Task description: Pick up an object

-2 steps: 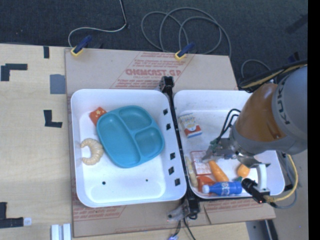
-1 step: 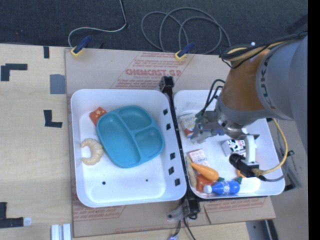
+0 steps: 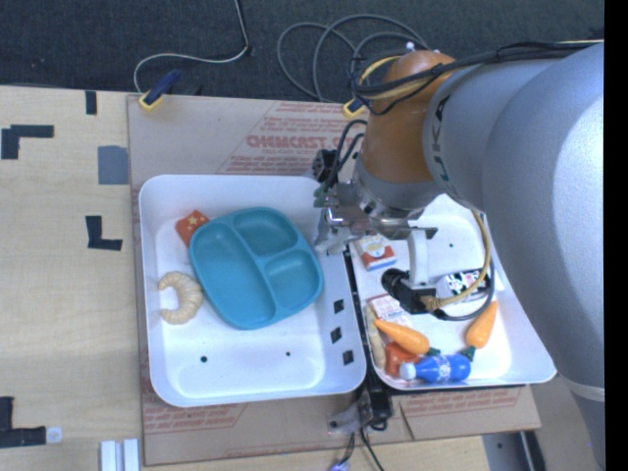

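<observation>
The bench (image 3: 49,263) has a pale wood-grain surface with black angular marks (image 3: 98,232) along its left side. Beyond its far edge lies a dark floor (image 3: 98,18), on which loose cables (image 3: 314,47) form loops. A cardboard sheet (image 3: 226,135) with red printing lies under both bins. A yellow clamp (image 3: 157,91) sits at its far left corner.

The left bin (image 3: 245,376) holds three objects:
- A beige ring-shaped piece (image 3: 182,297) lies near the left wall.
- A small red block (image 3: 191,226) lies at the far left, just beside the plate.
- A blue divided plate (image 3: 257,266) lies flat across the middle, rotated at an angle to the bin walls.

The gripper (image 3: 336,226) stands over the wall shared by the two bins, just right of the plate's far right edge. Nothing is seen in its grasp. Whether it is spread or pressed together cannot be told, as the wrist covers it from above.

The right bin (image 3: 520,361) holds a small printed packet (image 3: 376,253) close to the gripper. A second packet (image 3: 386,309) lies nearer the camera. Two orange carrots (image 3: 404,335) (image 3: 481,327) and a blue bottle-like item (image 3: 442,368) lie at the near end. A red item (image 3: 392,361) lies partly under the left carrot, and its shape is unclear.

The grey arm (image 3: 530,165) and its orange band (image 3: 397,116) hide the far half of the right bin.
</observation>
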`<act>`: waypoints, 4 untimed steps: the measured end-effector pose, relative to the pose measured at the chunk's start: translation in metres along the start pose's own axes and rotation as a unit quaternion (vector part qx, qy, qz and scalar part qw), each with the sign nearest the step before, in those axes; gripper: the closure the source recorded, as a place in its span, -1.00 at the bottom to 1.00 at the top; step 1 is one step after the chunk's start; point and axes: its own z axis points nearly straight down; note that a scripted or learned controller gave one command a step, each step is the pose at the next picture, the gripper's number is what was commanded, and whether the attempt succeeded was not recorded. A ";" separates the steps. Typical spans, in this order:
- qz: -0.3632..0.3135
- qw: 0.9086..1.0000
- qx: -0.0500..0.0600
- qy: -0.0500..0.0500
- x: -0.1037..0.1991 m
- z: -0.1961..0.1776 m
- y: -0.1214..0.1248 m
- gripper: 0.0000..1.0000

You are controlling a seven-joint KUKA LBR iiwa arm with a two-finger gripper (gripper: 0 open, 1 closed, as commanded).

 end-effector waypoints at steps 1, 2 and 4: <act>0.001 1.000 0.000 -0.001 -0.057 -0.027 -0.015 1.00; 0.001 1.000 0.000 -0.001 -0.057 -0.027 -0.015 -1.00; 0.002 1.000 0.001 -0.001 -0.151 0.084 0.051 -1.00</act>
